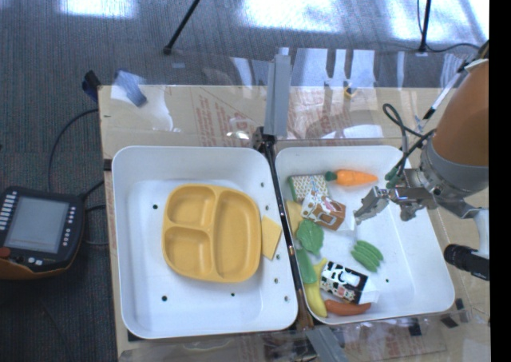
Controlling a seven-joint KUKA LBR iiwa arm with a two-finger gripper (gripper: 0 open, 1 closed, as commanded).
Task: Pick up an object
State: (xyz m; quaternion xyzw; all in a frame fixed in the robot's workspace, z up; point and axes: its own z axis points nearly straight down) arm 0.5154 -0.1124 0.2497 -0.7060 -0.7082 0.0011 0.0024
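- A desk point(200, 113) carries two shallow white bins side by side, seen from above at a slant.
- The left bin point(136, 304) holds a yellow divided plate point(212, 232), with a yellow wedge point(271, 237) leaning at its right edge.
- The right bin point(415, 272) holds small toy foods crowded along its left side: a carrot point(351, 178) at the top, a patterned box point(323, 210) below it, a green leaf point(310, 236), a pea pod point(367, 254) lying apart toward the middle, and a black-and-white carton point(344, 282) near the bottom beside a banana point(315, 298).
- The arm point(467, 129) (grey, with an orange band) reaches in from the right.
- Its hand point(374, 203) hangs above the right bin, just right of the patterned box and above the pea pod; the fingers are slightly apart and nothing sits between them.
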